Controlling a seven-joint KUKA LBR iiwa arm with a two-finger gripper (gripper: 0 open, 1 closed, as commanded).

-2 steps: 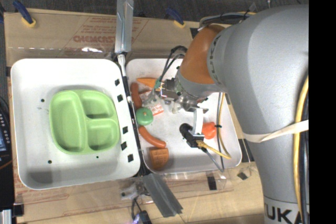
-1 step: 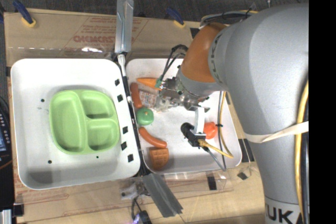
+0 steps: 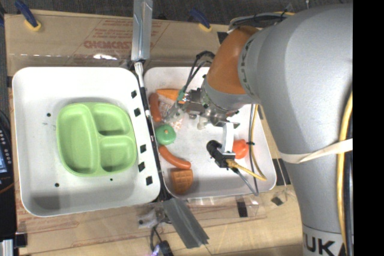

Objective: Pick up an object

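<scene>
- One gripper (image 3: 191, 106) hangs low over the upper left part of the right bin (image 3: 195, 145); I cannot tell if it is wide or narrow.
- Just beside it lie an orange piece (image 3: 168, 95) and a green round toy (image 3: 165, 135), probably the easiest to reach.
- A sausage (image 3: 174, 157) lies nearer the wall.
- The left bin (image 3: 36, 105) bears a green plate (image 3: 96, 138), likely too flat to grip.

Two white bins: left bin (image 3: 24, 129), right bin (image 3: 198, 150). One green tray (image 3: 96, 138), three compartments. Six small items in right bin: one green round piece (image 3: 165, 135); two sausage-shaped pieces, upper sausage (image 3: 155, 107), lower sausage (image 3: 174, 159); one brown block (image 3: 181, 178); two orange pieces, orange wedge (image 3: 168, 95), orange lump (image 3: 240, 148). Two blue clamps: left clamp (image 3: 27, 15), middle clamp (image 3: 201, 17).
</scene>
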